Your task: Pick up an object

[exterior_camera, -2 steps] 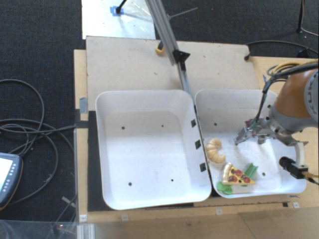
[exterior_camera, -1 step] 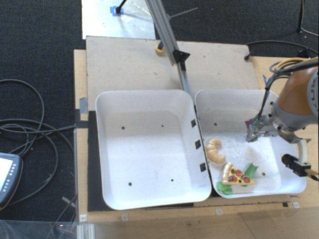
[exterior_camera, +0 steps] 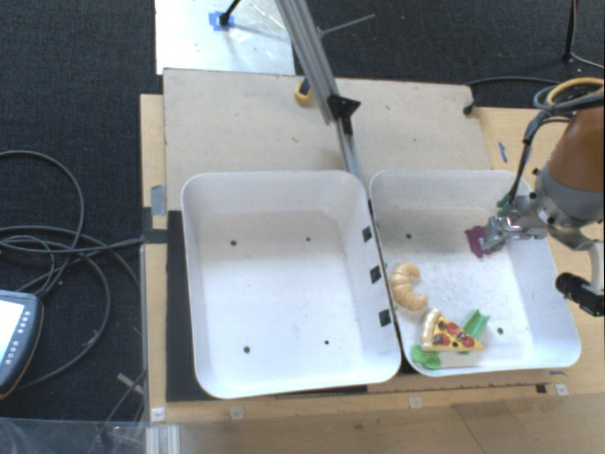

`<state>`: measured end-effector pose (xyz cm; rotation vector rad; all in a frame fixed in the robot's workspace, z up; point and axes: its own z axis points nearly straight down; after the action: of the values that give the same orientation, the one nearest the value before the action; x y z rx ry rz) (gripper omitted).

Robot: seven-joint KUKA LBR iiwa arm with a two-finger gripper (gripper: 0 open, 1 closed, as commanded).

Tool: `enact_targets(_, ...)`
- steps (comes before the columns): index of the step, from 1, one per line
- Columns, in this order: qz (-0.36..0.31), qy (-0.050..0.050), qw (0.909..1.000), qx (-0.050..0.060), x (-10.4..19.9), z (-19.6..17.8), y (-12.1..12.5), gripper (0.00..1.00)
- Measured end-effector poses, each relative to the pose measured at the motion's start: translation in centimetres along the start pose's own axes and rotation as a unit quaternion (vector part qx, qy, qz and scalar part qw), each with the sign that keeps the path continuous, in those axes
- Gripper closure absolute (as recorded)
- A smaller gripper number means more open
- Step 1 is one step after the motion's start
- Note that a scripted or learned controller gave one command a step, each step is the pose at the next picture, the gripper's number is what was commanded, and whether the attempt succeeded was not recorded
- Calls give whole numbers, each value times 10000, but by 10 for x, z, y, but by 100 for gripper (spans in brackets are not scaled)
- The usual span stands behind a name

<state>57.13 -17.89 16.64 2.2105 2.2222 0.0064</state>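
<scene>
**Arm over the right bin, purple piece at its gripper**

The right bin [exterior_camera: 539, 348] serves as the landmark here. The grey arm [exterior_camera: 577, 173], with its orange band, reaches in over this bin's far right side. Its gripper [exterior_camera: 498, 235] sits low above the bin's upper right part, and a small purple object [exterior_camera: 475, 242] lies right at the gripper's tip, on the side toward the bin's middle. Whether that purple piece is clamped between the fingers or merely touching them cannot be told from this slant, and the width of the fingers cannot be read either.

Further inside the right bin, near its left wall and about halfway down, lies a pale croissant-shaped toy [exterior_camera: 409, 286]. Nearer the bin's front edge rests a toy pizza slice [exterior_camera: 448, 333], with a green piece [exterior_camera: 475, 323] just beside it on the right and another bit of green [exterior_camera: 424, 357] at its lower left.

The left bin [exterior_camera: 203, 282] stands touching the right bin's left wall. A slanted metal pole [exterior_camera: 312, 50] runs down from beyond the bins toward the seam between them.
</scene>
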Motion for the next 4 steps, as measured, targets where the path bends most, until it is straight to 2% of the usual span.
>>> enact_targets(2,-4,-2,10000,1,0,-102,12,100)
enact_targets(4,-23,24,10000,42,108,-74,-9,100)
